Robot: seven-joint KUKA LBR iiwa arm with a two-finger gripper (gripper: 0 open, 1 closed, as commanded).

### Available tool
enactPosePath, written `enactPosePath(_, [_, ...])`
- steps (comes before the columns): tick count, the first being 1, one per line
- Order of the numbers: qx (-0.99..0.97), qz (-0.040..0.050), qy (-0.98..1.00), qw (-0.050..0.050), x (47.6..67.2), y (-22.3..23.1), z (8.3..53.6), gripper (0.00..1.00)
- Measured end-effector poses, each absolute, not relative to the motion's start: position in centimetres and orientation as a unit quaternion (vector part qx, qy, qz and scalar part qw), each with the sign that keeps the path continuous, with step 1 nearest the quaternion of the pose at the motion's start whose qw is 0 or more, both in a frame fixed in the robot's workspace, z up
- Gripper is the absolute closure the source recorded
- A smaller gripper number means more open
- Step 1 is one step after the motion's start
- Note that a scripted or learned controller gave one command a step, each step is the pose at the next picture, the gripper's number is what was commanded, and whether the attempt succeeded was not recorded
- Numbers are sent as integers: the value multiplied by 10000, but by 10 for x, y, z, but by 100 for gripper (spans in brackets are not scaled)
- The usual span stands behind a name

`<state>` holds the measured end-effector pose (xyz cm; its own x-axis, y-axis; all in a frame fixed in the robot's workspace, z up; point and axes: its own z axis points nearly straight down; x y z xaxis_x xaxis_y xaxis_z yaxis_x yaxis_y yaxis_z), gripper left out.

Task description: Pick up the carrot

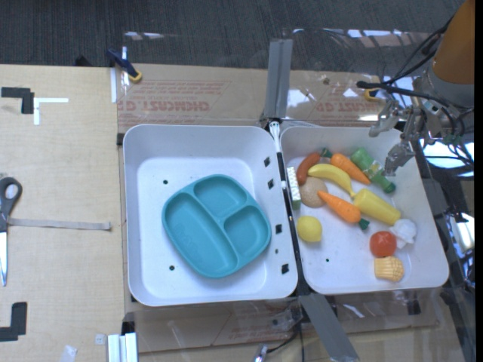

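Orange, the carrot lies in the right bin, between a banana and a lemon. Just above that bin's far right corner hang the jaws, holding nothing; their spread cannot be told. A teal plate sits in the left bin.

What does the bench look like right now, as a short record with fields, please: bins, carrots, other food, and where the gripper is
left bin: white bin holding a teal divided plate
right bin: white bin holding toy food
carrots: carrot near the middle; second carrot further back
other food: banana, lemon, tomato, corn
gripper: gripper over the right bin's far right part, beside the pile
carrot status: both lying in the bin
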<state>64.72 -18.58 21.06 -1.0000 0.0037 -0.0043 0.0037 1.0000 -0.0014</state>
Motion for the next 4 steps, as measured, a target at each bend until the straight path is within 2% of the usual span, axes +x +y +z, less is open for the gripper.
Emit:
enactPosePath(1, [-451,-27,9989,136,645,-154,117,0])
enactPosePath(2, [-232,-24,9996,184,627,-138,110,0])
enactPosePath(3, [511,-1,9987,23,592,-110,94,0])
enactPosePath(4, [635,-14,9979,155,487,-96,99,0])
